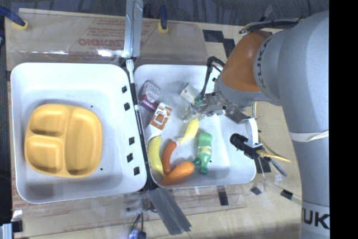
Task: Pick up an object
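Faintly, "UK" reads on the arm [302, 120]; gripper [201, 104] state unclear above the banana [189, 130].

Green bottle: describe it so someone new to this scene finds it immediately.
Look in the right bin, the one the arm reaches into, and go to its front half. The green bottle lies there beside the carrot, below the gripper. It is the only green item, among yellow, orange and boxed things.
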### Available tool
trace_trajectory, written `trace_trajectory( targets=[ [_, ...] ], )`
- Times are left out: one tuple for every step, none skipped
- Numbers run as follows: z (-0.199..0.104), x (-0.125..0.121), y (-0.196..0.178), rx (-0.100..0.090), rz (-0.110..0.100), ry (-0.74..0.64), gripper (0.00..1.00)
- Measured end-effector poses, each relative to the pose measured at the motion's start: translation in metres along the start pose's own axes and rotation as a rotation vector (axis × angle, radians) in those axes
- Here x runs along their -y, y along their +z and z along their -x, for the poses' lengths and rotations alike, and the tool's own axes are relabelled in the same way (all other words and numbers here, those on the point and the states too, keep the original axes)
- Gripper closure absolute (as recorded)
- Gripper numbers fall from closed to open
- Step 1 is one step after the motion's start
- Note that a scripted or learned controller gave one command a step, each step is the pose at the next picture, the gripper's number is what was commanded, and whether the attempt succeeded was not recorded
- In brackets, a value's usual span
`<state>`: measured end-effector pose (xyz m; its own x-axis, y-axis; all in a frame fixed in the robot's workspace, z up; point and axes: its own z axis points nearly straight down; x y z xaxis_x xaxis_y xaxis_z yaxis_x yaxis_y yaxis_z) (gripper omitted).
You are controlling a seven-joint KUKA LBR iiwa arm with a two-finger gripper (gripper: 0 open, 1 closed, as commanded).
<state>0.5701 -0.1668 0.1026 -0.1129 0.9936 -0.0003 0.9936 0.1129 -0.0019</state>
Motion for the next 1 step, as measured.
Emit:
trace_trajectory(
  targets=[
    [-0.0005, -0.0532, -0.0891, -0.001, 0.0, 0.229, 1.0]
  ],
)
